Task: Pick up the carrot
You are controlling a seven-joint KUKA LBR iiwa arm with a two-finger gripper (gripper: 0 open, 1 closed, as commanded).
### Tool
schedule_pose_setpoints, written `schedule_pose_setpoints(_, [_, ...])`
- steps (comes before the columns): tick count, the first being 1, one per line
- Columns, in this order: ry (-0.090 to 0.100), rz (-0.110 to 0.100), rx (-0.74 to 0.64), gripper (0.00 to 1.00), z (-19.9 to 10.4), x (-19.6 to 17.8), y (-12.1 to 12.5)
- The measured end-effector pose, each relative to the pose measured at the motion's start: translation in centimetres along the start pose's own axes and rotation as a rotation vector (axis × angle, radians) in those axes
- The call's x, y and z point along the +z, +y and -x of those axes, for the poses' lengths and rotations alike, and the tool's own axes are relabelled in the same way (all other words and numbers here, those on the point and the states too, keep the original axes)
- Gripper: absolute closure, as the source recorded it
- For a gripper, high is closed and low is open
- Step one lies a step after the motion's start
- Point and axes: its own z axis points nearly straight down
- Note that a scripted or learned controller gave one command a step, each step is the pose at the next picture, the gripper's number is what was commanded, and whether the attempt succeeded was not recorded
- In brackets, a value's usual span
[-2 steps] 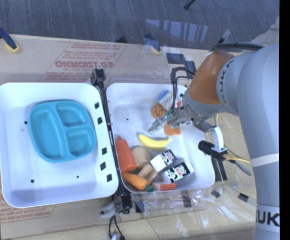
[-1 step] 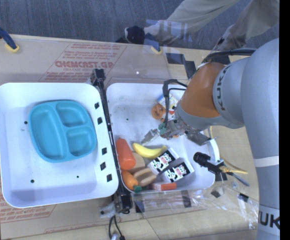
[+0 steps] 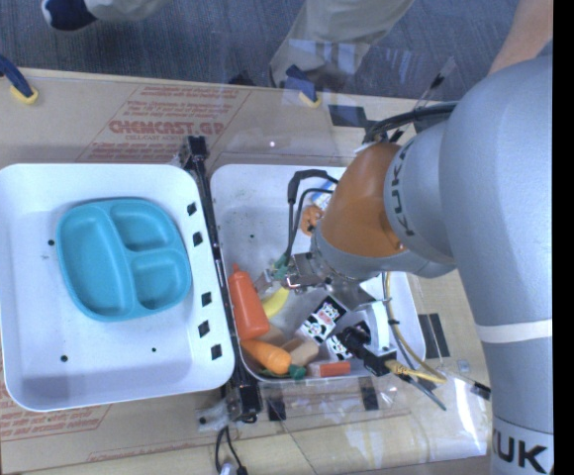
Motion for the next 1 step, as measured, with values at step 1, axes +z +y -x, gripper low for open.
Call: schedule_pose_setpoints(1, [0.007, -0.002, -0.165, 0.0, 1.74, -5.33, 6.04])
